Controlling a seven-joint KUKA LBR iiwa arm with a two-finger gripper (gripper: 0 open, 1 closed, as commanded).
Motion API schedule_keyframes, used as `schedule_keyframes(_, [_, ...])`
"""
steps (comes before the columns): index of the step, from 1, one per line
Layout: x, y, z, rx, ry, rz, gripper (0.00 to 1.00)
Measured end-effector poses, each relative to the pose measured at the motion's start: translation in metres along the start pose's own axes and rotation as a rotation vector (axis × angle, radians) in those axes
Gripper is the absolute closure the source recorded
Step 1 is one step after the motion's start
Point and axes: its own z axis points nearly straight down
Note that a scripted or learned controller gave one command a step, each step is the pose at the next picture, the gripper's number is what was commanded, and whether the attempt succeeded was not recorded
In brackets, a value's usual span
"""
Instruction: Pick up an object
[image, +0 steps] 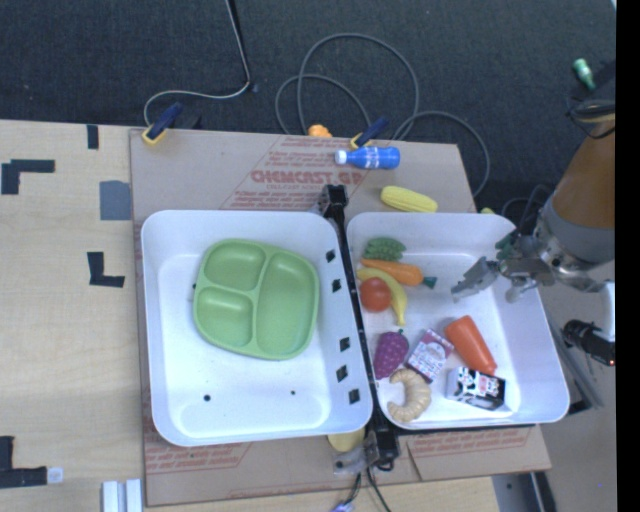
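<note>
A robot gripper (492, 278) hovers open and empty over the right bin (528, 335), above its toy food. It appears to be approaching a pick; the orange carrot (470, 343) lies nearest below (a descent comes next). The small carton's (476, 386) print is unreadable.

Even, bright overhead light; soft shadows; slightly grainy, mildly blurred throughout.

The cardboard sheet (290, 180) bears red print, roughly "CHEMCAST".
</note>
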Motion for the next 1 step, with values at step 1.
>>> schedule_keyframes(1, [-0.0042, -0.0052, 0.1202, -0.015, -0.001, -0.002, 0.0])
